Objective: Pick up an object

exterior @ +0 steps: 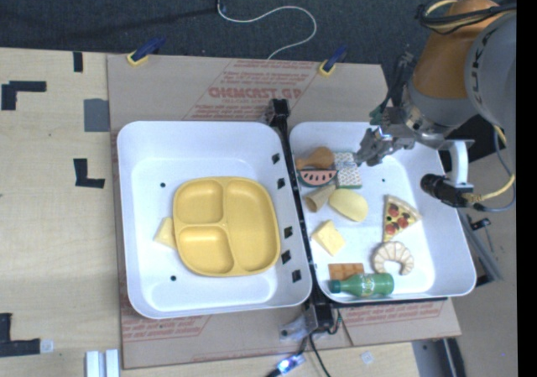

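Still early, by the look of it: nothing lifted yet. Leftmost, a yellow divided plate (226, 226) in the left bin (138, 149), a pale wedge (164, 233) tucked at its edge. Above, red print on the cardboard (243, 90), too blurred to read. In the right bin (445, 279): watermelon slice (317, 175), cheese block (330, 238), green bottle (362, 285), croissant (394, 258), pizza slice (399, 217). Gripper (372, 149) low over that bin's back, near a checkered piece (348, 172); cannot tell how open, or whether gripping anything. Lift still to do.
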`<state>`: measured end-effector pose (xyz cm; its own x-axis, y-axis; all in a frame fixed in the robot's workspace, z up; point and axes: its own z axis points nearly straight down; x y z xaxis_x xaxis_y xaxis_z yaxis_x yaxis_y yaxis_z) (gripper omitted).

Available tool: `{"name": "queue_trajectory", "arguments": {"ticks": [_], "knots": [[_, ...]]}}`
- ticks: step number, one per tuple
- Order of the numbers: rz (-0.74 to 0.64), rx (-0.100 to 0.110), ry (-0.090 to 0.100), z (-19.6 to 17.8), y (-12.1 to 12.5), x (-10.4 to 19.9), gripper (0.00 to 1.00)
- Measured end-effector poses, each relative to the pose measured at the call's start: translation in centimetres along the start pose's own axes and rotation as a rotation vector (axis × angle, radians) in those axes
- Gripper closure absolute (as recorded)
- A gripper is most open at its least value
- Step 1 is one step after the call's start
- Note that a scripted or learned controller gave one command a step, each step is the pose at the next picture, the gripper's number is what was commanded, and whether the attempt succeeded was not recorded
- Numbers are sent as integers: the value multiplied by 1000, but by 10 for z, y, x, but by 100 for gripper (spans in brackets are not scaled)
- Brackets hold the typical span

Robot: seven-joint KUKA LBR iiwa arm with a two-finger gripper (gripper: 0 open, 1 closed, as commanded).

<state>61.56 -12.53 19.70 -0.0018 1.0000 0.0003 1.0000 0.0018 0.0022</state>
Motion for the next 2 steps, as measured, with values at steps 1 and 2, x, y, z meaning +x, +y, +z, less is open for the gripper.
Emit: {"name": "queue_trajectory", "arguments": {"ticks": [1,2], "knots": [[0,2,0,-28,0,1,100],[-3,3,0,-33,2,47,100]]}}
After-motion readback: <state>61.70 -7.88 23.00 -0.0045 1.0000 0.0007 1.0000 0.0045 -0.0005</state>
